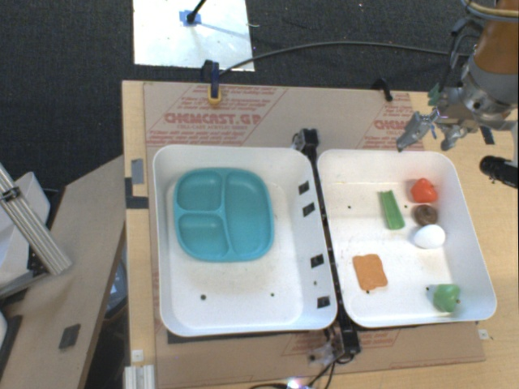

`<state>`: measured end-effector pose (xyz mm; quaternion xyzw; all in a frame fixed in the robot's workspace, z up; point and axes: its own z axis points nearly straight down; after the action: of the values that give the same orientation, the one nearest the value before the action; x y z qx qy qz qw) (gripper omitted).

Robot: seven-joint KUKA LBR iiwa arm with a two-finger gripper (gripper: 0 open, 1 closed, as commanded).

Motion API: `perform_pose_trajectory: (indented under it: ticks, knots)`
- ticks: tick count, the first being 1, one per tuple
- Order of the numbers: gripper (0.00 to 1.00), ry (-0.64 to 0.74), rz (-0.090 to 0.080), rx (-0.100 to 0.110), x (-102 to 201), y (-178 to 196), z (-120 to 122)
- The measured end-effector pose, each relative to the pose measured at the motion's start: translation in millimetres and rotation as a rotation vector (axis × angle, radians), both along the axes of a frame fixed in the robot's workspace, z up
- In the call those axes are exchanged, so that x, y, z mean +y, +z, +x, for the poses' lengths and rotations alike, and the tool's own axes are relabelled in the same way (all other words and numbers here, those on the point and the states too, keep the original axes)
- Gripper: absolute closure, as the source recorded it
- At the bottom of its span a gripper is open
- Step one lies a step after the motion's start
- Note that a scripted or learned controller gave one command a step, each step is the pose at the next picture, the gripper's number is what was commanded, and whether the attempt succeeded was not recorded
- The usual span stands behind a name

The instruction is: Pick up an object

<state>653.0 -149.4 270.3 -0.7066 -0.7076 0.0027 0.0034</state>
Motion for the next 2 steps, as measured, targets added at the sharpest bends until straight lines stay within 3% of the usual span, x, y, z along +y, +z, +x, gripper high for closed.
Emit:
perform_pose_trajectory:
  ticks: [1,2]
  knots:
    - [0.0,0.002,-0.002,-0.011,0,7,2]
    - [0.0,0.002,-0.001,-0.008,2,-35,4]
